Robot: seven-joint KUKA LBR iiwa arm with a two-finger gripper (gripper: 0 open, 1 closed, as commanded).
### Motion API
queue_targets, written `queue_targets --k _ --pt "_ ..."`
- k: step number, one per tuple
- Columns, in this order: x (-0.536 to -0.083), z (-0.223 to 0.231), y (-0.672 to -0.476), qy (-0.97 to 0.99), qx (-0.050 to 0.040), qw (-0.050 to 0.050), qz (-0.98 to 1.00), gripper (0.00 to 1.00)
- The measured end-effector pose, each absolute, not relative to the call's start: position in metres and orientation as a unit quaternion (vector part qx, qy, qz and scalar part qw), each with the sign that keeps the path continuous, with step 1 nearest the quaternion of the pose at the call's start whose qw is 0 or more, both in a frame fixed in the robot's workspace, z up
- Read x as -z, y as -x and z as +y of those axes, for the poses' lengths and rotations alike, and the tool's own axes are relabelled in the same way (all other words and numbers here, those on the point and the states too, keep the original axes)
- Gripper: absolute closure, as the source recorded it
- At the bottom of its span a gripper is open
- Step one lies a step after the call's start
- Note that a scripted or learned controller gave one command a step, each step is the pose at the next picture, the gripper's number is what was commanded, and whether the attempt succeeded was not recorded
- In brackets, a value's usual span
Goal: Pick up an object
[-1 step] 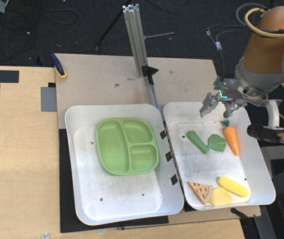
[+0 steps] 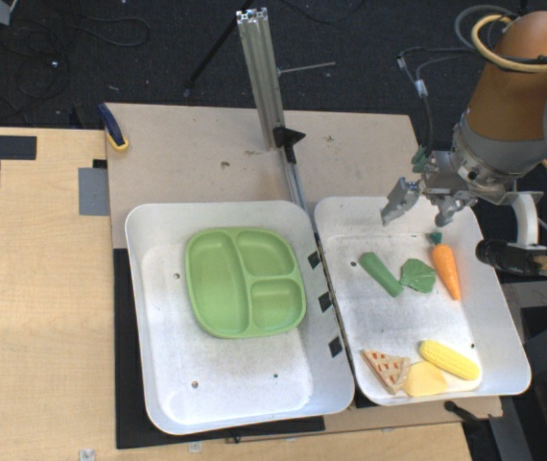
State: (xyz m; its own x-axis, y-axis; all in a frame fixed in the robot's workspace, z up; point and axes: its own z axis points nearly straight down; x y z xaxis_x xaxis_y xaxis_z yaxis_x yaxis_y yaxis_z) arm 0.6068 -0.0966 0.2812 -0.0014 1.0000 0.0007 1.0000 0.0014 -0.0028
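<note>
Gripper (image 2: 425,205): upper right of frame, over the right bin's (image 2: 350,221) far end; fingers spread, nothing between them. Carrot (image 2: 447,271): just below the gripper, right of centre in that bin; long axis near vertical in frame, leafy end uppermost. Advice: descend centred on the carrot, fingers closing across its narrow width. Neighbour: green vegetable pieces (image 2: 396,276), to its left.

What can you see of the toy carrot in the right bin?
The toy carrot looks like smooth plastic: an orange tapered body with a small green stub at its upper end. It lies flat on the floor of the right bin, near the far right side, tip pointing toward the camera. Its left side is close against the green leafy toy, possibly touching. The gripper hovers just beyond it, empty.
</note>
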Motion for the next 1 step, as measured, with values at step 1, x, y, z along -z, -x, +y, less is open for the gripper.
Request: queue_targets --k 1 --pt "-0.2269 -0.0916 -0.6156 0.706 -0.0025 0.003 -0.708 0.0"
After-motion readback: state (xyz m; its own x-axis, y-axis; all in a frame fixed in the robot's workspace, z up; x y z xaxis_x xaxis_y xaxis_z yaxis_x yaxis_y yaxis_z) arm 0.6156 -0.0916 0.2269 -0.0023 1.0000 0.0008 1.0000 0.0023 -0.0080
